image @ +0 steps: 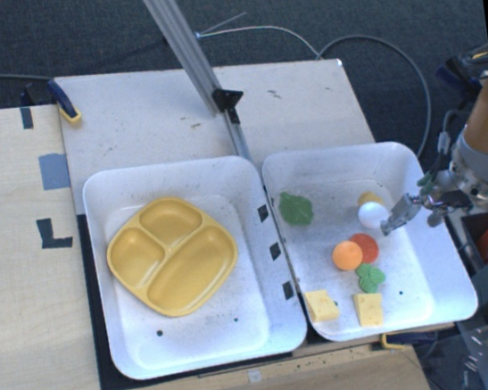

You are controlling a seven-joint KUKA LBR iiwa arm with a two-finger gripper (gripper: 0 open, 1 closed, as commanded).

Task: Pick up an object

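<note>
Objects for picking lie scattered in the right bin: a green piece, a white ball touching a yellow item, an orange ball against a red one, a green floret and two yellow blocks. At the bin's right side, just beside the white ball, the claw hovers; whether it is spread or closed cannot be told. A yellow divided plate sits in the left bin on the worktop.

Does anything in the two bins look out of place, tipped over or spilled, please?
Nothing stands out. The yellow divided plate lies flat in the left bin, somewhat turned against its walls. The small food items sit loosely in the right bin, near the hand.
</note>
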